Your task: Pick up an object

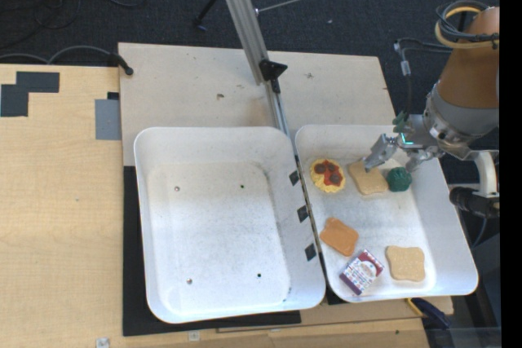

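My gripper (397,156) hangs over the back of the right bin (457,257), fingers spread open with nothing between them. Just below it lie a tan bread slice (369,178) and a small green object (399,179). A little pizza-like piece with red topping (328,174) sits to their left. Nearer the front of the same bin are an orange piece (339,236), a red and white packet (361,272) and a second bread slice (405,263).
The left bin (155,175) stands beside the right one, sharing a middle rim with black clips (299,212). A slanted metal rail (245,20) rises from behind the bins. A wooden bench surface (57,200) lies to the left.
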`<state>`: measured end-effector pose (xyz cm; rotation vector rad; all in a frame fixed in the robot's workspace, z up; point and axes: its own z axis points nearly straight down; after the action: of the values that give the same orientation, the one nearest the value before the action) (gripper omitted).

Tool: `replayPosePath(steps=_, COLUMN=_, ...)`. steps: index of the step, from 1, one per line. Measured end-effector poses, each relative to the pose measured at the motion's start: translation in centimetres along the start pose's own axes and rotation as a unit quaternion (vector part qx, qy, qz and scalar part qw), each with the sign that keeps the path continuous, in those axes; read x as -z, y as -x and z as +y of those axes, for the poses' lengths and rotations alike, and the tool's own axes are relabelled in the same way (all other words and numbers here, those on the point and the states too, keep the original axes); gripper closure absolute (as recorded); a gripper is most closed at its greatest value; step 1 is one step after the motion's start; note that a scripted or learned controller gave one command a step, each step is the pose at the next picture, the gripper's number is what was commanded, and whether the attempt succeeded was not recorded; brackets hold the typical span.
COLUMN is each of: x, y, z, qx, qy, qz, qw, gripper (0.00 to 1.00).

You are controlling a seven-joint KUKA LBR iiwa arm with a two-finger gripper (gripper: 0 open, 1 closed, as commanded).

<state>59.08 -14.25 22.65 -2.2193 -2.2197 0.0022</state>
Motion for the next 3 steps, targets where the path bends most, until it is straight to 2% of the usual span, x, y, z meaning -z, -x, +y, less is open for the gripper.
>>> replayPosePath(steps=1, x=-4.5, y=0.1, z=-0.6, qx=0.000, qy=-0.002, qz=0.000, qw=1.0000, gripper=0.00)
replayPosePath(steps=2, x=-10.7, y=0.7, z=-0.5, qx=0.000, qy=-0.003, qz=0.000, qw=1.0000, gripper=0.00)
replayPosePath(steps=3, x=-13.6, y=0.6, z=-0.5, qx=-0.001, qy=0.000, qz=0.000, qw=1.0000, gripper=0.00)
